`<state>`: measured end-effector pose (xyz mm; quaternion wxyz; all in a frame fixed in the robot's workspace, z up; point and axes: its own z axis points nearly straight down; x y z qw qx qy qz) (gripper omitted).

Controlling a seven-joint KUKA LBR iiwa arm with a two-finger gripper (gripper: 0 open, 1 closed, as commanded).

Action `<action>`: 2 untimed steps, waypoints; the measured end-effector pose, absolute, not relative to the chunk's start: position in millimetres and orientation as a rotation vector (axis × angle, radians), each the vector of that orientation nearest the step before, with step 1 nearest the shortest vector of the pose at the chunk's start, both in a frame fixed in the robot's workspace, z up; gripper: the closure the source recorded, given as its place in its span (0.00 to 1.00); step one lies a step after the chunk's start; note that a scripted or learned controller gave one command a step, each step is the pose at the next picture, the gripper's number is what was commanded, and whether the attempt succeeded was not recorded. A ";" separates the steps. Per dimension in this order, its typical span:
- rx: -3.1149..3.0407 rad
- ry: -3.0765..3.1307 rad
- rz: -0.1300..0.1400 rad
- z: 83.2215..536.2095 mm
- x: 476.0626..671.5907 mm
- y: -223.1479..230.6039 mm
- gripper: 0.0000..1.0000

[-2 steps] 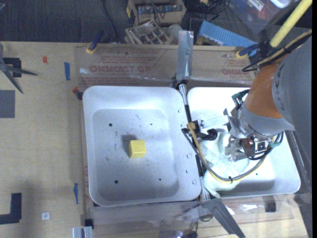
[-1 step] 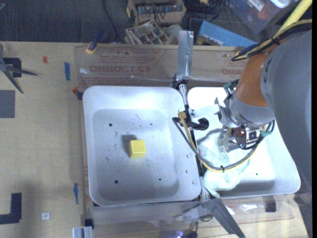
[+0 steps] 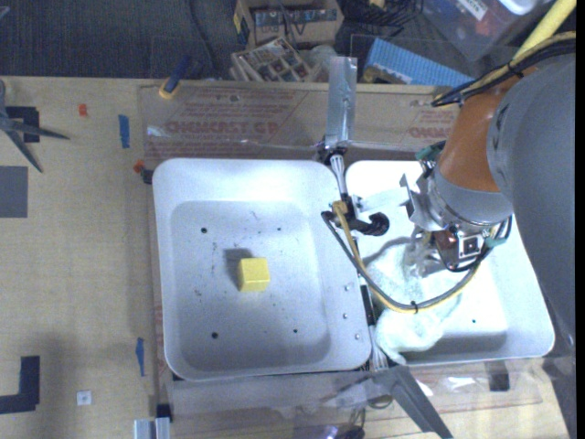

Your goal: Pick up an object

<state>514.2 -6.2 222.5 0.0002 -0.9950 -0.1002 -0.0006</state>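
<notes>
- Jaws (image 3: 428,265) low in the right bin (image 3: 521,337), blurred against glare; width cannot be told.
- Pale object (image 3: 407,329) at their 7 o'clock, indistinct.
- Yellow block (image 3: 254,273) in the left bin (image 3: 183,199), at their 9 o'clock.
- Yellow cable (image 3: 384,286) loops between the bins.

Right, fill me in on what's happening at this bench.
A grey arm with an orange band reaches in from the right, its gripper lowered into the right bin. A yellow block sits alone near the middle of the left bin, well away from the gripper. Cables loop across the divider between the bins. Glare in the right bin hides what, if anything, lies under the gripper, so no pick can be confirmed.
</notes>
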 end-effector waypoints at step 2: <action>-3.127 -0.308 0.001 203.5 531.9 41.0 1.00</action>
